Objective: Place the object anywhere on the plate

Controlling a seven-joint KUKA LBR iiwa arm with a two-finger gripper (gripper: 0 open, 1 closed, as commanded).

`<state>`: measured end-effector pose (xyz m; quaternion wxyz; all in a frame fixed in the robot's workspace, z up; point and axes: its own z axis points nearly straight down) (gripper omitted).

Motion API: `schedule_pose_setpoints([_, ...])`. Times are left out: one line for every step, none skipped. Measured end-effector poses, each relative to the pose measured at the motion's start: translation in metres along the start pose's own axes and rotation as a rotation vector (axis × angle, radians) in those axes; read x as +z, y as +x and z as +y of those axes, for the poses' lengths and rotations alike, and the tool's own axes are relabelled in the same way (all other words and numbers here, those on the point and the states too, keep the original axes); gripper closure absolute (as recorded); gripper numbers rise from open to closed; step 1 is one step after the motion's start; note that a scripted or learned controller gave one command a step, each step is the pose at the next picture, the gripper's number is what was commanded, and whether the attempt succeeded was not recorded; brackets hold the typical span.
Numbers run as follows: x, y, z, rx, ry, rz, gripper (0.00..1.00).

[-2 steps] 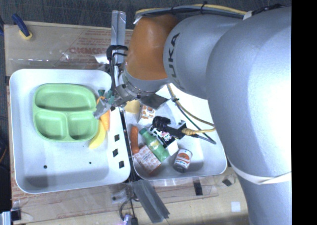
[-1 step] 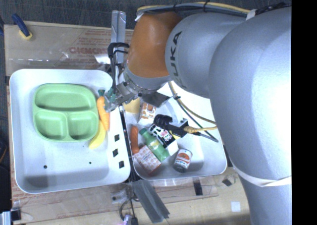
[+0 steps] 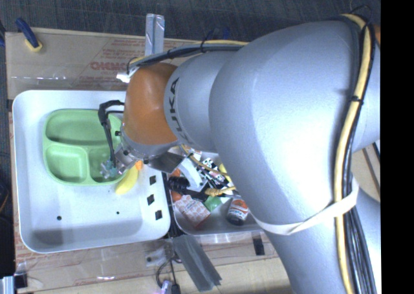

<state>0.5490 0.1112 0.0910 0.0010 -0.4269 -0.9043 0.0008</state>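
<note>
1. Left bin [image 3: 39, 221], filling the left half of the frame: it holds a green divided plate [image 3: 71, 144] in its upper-left part, lying flat with its compartments up, so it is ready to receive something from above.
2. Lower right rim of the plate: the gripper [image 3: 110, 168] hangs there, at or just over the rim. Whether it is apart, together or clamped on anything I cannot tell; the wrist hides too much.
3. Just right of the gripper: a yellow banana-like object [image 3: 127, 181] lies half off the plate's corner, on the bin floor. Its long axis runs diagonally, from lower left to upper right. It looks like the task's thing, not yet properly on the plate.
4. Centre right: the right bin [image 3: 194, 231] holds mixed clutter under the arm [image 3: 272, 131].
</note>
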Motion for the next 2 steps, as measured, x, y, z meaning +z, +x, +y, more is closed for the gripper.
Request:
schedule_pose_setpoints([-0.003,-0.002,0.002,0.001,-0.008,-0.005,0.00])
schedule_pose_setpoints([-0.115,-0.019,-0.084,-0.116,-0.001,-0.001,0.00])
